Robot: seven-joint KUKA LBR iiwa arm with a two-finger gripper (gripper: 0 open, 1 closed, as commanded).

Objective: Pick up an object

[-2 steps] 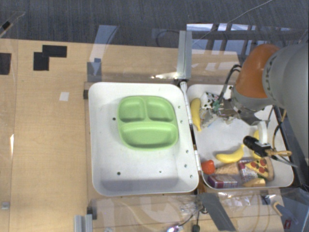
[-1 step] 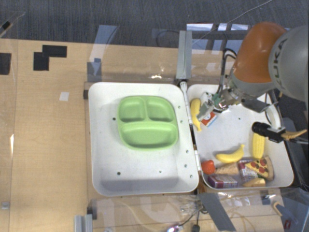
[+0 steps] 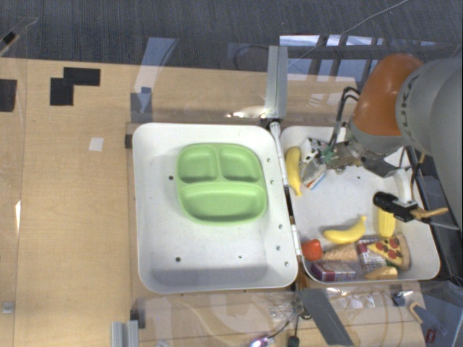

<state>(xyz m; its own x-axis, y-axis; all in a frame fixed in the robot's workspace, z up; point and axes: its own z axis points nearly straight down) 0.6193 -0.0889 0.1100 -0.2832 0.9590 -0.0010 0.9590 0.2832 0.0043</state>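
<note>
My gripper (image 3: 314, 169) hangs low over the upper left part of the right bin (image 3: 362, 186), reaching in from the right. Just to its left, a yellow banana (image 3: 292, 170) lies along that bin's left wall. A small orange and blue item (image 3: 317, 182) shows right under the gripper; whether it is held is unclear. A second banana (image 3: 346, 231) lies lower in the bin, with a red tomato (image 3: 312, 249) at the bottom left corner.
A green divided plate (image 3: 221, 181) lies in the left bin (image 3: 159, 251). Along the right bin's bottom edge lie a pizza slice (image 3: 387, 250), a corn cob (image 3: 386, 223), a bread-like piece (image 3: 343, 253) and a dark packet (image 3: 333, 270).
</note>
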